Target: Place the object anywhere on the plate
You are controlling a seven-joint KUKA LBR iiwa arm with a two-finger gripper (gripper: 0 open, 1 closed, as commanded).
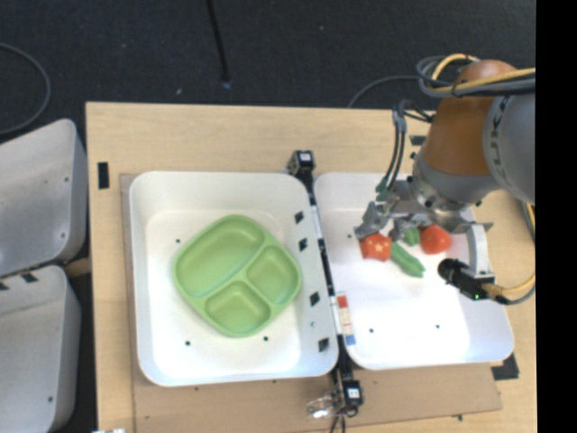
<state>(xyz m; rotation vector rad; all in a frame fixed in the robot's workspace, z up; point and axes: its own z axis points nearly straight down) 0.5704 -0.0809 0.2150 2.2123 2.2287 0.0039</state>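
The grey arm (469, 142) hangs over the right bin (424, 332) by the surface's right edge. Its end effector (397, 224), grip state unclear, sits above red objects (377, 247) and a green one (407, 261). The green plate (236, 275) lies in the left bin (162, 215).

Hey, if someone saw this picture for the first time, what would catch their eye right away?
Probably the bright green divided plate lying alone in the left white bin. Next, the grey and orange arm reaching in from the right, its gripper low over the right bin above a cluster of small red and green objects.
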